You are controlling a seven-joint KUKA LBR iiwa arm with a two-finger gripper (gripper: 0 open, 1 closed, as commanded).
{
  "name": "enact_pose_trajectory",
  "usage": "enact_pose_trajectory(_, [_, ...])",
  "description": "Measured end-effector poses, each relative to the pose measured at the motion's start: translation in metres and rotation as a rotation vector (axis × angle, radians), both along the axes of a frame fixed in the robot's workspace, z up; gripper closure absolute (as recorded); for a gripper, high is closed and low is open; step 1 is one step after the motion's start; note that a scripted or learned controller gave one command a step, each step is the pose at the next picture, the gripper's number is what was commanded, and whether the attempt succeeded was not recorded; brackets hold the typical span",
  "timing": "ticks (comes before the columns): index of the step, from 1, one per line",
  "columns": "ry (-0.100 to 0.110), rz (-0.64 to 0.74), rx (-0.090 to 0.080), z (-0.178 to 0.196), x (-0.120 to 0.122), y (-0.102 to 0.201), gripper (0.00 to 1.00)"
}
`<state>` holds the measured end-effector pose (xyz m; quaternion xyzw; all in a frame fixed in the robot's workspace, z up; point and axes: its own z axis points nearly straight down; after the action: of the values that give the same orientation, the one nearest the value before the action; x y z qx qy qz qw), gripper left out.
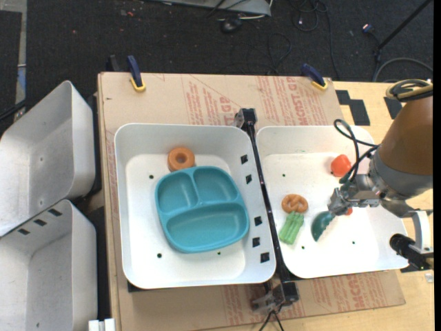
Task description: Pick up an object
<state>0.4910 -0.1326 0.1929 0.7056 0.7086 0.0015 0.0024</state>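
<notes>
Lab: clamped cardboard (207, 98), loose cables (303, 19)

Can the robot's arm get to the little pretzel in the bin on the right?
Probably yes. The pretzel lies uncovered in the right bin, with the gripper close beside it. The green toy touches its lower edge.

Orange-banded grey arm (406, 150) with black cable (351, 140) and metallic grey end effector (342, 205).

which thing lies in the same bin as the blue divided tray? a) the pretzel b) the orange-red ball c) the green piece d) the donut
d: the donut lies just above the blue divided tray in the left bin, while the other three things lie in the right bin.
</notes>
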Motion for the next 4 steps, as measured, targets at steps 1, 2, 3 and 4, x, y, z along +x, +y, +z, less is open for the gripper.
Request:
enact_pose_trajectory(1, [0.002, -0.001, 0.0, 0.023, 0.001, 0.0, 1.0])
enact_pose_trajectory(2, [0.004, 0.003, 0.002, 0.02, 0.016, 0.045, 1.0])
enact_pose_trajectory(3, [0.002, 0.003, 0.002, 0.027, 0.041, 0.084, 1.0])
enact_pose_trajectory(4, [0.003, 0.003, 0.002, 0.021, 0.067, 0.135, 1.0])
